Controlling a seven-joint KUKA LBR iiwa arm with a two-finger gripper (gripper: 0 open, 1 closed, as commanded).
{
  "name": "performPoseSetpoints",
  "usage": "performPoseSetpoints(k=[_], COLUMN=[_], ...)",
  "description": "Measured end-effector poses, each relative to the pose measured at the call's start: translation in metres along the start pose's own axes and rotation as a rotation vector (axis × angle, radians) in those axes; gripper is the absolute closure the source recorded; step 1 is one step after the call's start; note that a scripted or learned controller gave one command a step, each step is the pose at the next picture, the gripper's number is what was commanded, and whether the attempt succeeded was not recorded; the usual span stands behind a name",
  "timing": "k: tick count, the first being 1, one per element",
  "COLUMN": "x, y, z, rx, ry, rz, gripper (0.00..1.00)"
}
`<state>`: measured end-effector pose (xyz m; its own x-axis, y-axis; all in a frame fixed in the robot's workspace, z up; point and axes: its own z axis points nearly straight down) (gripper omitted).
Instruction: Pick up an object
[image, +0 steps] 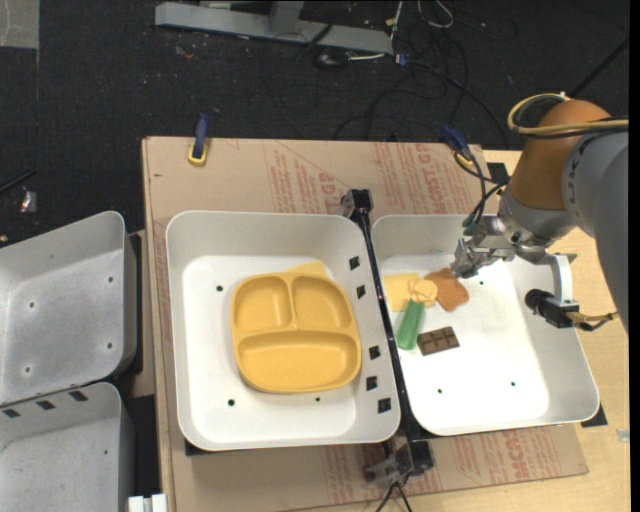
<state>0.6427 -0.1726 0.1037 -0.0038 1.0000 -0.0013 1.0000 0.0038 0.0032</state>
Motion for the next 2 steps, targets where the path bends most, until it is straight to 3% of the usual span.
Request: performPoseSetpoints(k=[2], x=[-0.006], y=[0.01], z=[-0.103], rx=[-0.003], ry=[-0.001], rz=[0.001], gripper=[1.0])
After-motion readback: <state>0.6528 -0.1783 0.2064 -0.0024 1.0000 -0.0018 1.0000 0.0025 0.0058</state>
